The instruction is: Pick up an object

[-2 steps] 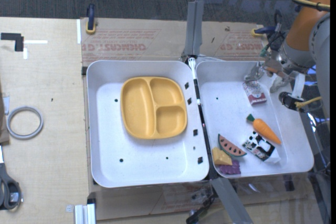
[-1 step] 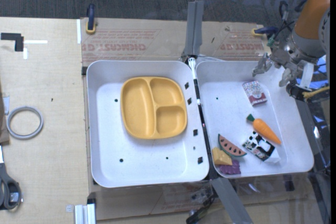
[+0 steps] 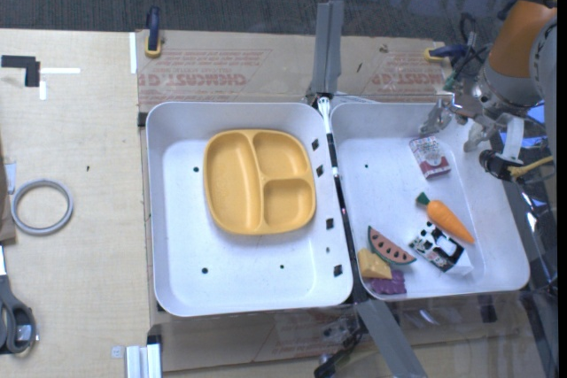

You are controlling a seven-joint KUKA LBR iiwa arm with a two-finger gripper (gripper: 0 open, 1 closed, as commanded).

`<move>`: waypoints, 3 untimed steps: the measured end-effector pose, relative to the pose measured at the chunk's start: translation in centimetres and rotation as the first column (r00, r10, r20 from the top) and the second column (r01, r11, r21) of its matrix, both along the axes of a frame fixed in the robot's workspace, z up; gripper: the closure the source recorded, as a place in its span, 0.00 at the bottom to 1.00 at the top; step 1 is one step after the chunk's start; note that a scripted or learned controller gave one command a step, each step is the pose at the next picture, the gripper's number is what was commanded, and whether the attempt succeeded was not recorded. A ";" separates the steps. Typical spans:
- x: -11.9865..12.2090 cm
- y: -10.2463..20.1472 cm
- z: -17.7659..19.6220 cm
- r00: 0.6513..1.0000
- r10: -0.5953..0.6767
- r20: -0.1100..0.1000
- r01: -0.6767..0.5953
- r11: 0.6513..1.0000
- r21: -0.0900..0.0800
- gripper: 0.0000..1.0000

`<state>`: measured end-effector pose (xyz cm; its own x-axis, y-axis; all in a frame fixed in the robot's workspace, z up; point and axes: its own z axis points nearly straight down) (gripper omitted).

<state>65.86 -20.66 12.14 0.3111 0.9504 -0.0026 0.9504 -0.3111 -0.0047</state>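
Broadly, counter: pale wood, carrying two shallow white bins side by side, with a roll of tape lying on its left part.
Left bin: holds a yellow divided plate a little above its middle.
Right bin: holds the small toys, grouped toward its right and near edge.
Arm: grey with an orange band, reaching in from the right over the far right corner of the right bin.
Hand: above the far right part of the right bin, just beside the packet; whether it is apart or together I cannot tell.
Packet: red and white, flat on the bin floor.
Carrot: orange, lying aslant below the packet.
Black-and-white toy: touching the carrot's lower side.
Watermelon slice: left of that toy.
Cheese wedge: yellow, by the purple piece at the near edge.
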 end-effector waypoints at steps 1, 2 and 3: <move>-1.6 0.0 -2.5 0.959 -0.283 0.010 0.283 0.959 0.012 0.00; -6.4 -0.5 5.7 0.999 -0.038 0.000 0.038 0.999 0.001 0.00; -6.4 -0.6 6.3 0.999 -0.039 -0.004 0.039 0.999 0.002 1.00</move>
<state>59.44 -21.27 18.49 0.3478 0.9376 -0.0022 0.9375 -0.3478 -0.0092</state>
